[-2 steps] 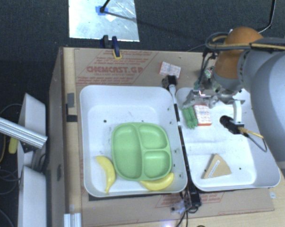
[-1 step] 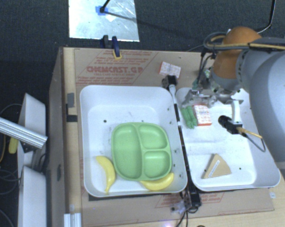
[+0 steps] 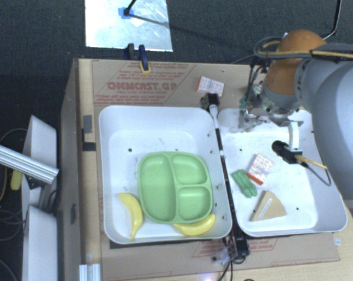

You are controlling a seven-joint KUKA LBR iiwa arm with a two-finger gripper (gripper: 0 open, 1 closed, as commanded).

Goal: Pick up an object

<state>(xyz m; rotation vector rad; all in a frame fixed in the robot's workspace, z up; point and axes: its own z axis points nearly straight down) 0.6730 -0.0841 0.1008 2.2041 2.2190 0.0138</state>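
Approach looks to be the step in hand: the gripper (image 3: 250, 120) hangs over the far end of the right bin (image 3: 334, 215), near its back wall, and nothing is seen in its grasp. Whether it is apart or together cannot be told from this slant (the wrist's own bulk covers its tip), nor whether it touches the bin floor beneath. The white patch under it carries no object, so a grasp made at this spot would likely close on nothing.

Candidates lie nearer the front of the same bin: a red-and-white packet (image 3: 260, 166) roughly mid-bin, a green piece (image 3: 244, 182) just beside it on the side of the left bin (image 3: 115, 133), and a tan wedge (image 3: 268, 206) near the front wall, all apart from the gripper. The left bin holds a green divided plate (image 3: 175, 186) with one banana (image 3: 132, 213) at its left edge and another banana (image 3: 196, 225) at its front edge (both tucked against the plate, so probably awkward picks).

The next move, by this judgement, calls for travelling toward the front of the right bin until the gripper stands over one loose thing, the packet being nearest, then descending wide enough to span its narrower side.
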